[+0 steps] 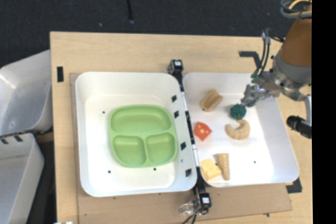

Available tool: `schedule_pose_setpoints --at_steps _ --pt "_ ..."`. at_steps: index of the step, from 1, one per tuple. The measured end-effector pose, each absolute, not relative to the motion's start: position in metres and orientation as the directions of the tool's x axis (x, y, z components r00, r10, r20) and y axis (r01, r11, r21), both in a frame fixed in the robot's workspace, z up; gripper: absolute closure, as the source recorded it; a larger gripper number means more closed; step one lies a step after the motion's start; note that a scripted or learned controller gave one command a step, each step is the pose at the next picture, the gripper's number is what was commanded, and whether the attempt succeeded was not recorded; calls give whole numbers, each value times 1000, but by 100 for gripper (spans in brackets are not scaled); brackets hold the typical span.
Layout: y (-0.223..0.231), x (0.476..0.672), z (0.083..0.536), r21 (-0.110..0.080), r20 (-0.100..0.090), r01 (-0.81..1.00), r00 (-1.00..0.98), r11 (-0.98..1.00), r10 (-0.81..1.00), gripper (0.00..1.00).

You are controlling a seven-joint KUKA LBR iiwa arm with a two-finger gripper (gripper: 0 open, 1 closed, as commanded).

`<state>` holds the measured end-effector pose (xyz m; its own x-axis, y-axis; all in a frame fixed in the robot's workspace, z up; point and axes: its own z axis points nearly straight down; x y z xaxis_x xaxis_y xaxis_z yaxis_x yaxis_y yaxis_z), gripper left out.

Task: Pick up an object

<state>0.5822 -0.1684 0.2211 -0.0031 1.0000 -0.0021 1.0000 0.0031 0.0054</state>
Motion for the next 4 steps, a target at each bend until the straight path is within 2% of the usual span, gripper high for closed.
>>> schedule_pose_setpoints --at_steps 1,4 --pt "-169 583 222 1 0 1000 -5 5 1000 100" --pt "-32 625 212 1 0 1000 -7 7 1000 100"
